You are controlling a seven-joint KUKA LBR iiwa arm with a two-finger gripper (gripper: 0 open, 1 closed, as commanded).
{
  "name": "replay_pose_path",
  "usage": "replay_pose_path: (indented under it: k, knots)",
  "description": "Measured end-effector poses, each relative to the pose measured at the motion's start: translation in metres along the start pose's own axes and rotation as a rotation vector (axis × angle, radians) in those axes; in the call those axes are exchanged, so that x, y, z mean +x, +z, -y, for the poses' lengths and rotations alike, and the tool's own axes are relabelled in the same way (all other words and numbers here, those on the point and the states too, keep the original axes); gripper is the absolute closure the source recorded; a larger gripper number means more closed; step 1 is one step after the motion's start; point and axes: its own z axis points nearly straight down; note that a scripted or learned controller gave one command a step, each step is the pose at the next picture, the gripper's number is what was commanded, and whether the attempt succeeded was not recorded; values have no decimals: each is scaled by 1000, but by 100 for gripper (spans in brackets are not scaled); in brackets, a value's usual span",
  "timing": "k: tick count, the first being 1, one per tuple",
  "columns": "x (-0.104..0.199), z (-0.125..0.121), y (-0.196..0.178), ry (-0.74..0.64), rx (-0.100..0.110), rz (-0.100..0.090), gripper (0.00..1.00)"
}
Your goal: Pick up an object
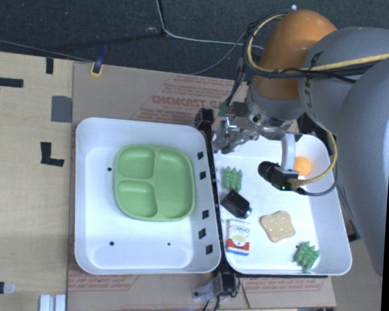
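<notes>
**Arm poised over the right bin's far-left corner, nothing yet grasped**

Nearest the lens, the grey arm with its orange band point(292, 35) bulks over the right shallow white bin point(330, 264); its two-finger gripper point(225, 139) hangs at that bin's far-left corner, beside the divider; whether it is released or clenched cannot be told. Lying in the right bin: a small green ridged block point(232, 179) just below the gripper, a black wedge-shaped object point(236, 203), a red-and-white carton lying flat point(238, 237), a tan toast-shaped slice point(277, 226), a green leafy toy point(306, 255) and an orange ball point(303, 166). The left bin point(87, 177) holds a pale green divided plastic plate point(155, 182). The ridged block, the likeliest pick, looks light and stiff; pinching across its narrow sides should hold, though the ridges may slip
</notes>
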Motion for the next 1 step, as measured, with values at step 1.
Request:
replay_pose_path:
  k: [1]
  knots:
    - [63, -3, 3, 0, 1, 1, 100]
